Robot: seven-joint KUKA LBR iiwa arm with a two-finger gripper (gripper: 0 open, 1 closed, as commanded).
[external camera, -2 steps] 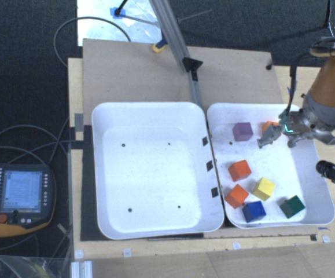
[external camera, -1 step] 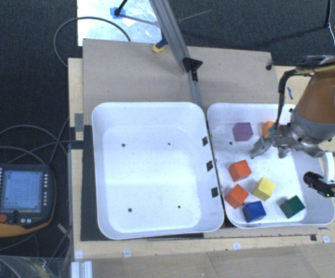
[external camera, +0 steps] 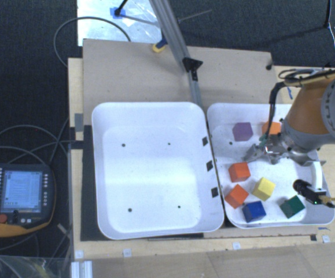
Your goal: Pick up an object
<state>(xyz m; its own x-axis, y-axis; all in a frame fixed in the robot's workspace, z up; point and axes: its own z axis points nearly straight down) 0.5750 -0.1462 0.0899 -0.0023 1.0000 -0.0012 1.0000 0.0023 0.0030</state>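
The gripper (external camera: 258,151) hangs low inside the right bin (external camera: 323,219), its metal end pointing toward the view's left, and whether it is apart or together cannot be told from this slant. The nearest candidate to lift is the orange cube (external camera: 239,171), which sits just beside the gripper's tip, below and slightly left of it in the view; the purple cube (external camera: 242,131) lies a little farther off, above and to the left. So the coming move probably turns on a short shift toward the view's lower left. These blocks are near-cubic, so none offers a clear long axis to line up with. A second orange block (external camera: 273,128) is partly hidden behind the wrist, and its shape is hard to judge. The yellow cube (external camera: 264,188), blue cube (external camera: 253,211), another orange cube (external camera: 236,196) and green cube (external camera: 293,206) cluster nearer the bin's lower rim, apart from the tool.
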